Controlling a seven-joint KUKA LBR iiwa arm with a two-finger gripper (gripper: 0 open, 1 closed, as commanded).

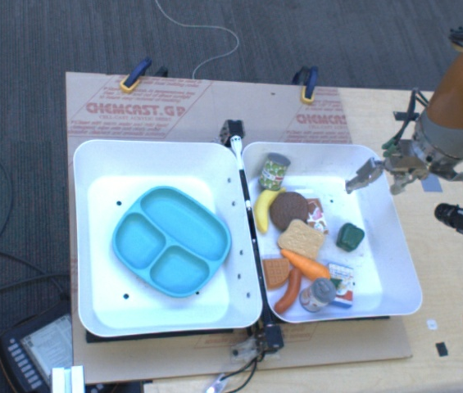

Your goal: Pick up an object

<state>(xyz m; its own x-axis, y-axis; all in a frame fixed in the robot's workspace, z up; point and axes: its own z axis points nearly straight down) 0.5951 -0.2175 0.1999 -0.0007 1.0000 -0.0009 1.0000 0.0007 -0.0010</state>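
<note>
right bin (395, 244): banana (262, 210), brown cookie (288, 210), cracker (301, 240), carrot (306, 263), green block (350, 237), small can (274, 171). left bin (92, 244): blue divided plate (170, 240). gripper (379, 173) above right bin's far right corner, fingers spread, holding nothing.

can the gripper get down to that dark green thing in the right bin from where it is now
Probably yes. The gripper hangs above the right bin, and the dark green object lies apart from the other items, nothing over it.
</note>
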